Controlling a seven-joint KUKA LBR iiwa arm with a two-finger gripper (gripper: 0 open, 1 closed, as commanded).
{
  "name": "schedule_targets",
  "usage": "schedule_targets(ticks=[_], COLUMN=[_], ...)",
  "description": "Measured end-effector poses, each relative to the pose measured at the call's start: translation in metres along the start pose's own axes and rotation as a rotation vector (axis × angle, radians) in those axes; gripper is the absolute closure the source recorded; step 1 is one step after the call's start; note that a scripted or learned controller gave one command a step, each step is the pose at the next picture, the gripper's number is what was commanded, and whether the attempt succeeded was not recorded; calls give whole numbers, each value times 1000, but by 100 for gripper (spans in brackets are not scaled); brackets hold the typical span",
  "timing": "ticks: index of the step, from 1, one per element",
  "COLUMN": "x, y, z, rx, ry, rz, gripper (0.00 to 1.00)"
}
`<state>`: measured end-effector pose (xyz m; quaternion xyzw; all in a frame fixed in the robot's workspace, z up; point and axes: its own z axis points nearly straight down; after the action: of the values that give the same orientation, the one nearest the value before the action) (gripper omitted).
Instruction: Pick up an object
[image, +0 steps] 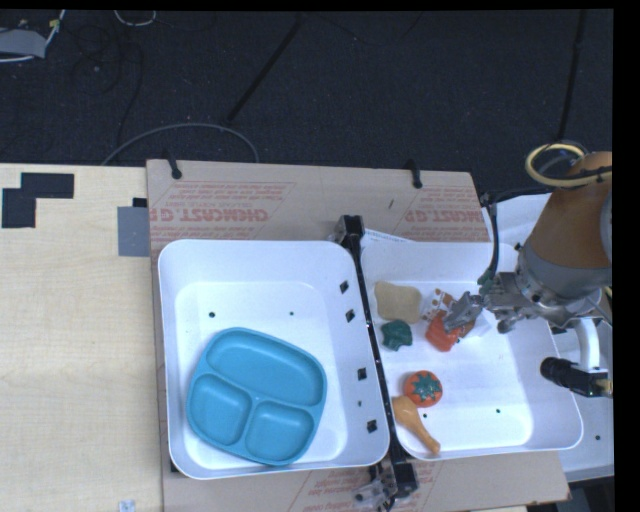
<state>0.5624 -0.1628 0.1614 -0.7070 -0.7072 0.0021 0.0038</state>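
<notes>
The right bin (520, 420) holds several small objects. A red-orange toy (438, 335) lies near its middle, and my gripper (460, 314) is low over its upper right edge, touching or just above it. A teal piece (397, 335) lies to the left of the red toy, with a beige flat piece (398, 299) behind it. Toward the front sit a red tomato-like ball with a green top (423, 387) and a yellow-orange gourd shape (415, 425). The grey arm (565, 250) reaches in from the right.
In the left bin (250, 265) lies a blue divided plate (258, 396). A black divider (365, 340) separates the two bins. Cardboard (300, 205) lies under both, with dark floor and cables behind it. The right half of the right bin is bare white.
</notes>
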Motion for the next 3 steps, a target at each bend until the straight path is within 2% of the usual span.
schedule_targets(ticks=[1,2,3], x=[1,0,-11], y=[-6,-6,-3], z=[62,49,-5], rx=[-2,-3,-9], ry=[0,-1,-3], rz=[1,4,4], gripper=[0,100,100])
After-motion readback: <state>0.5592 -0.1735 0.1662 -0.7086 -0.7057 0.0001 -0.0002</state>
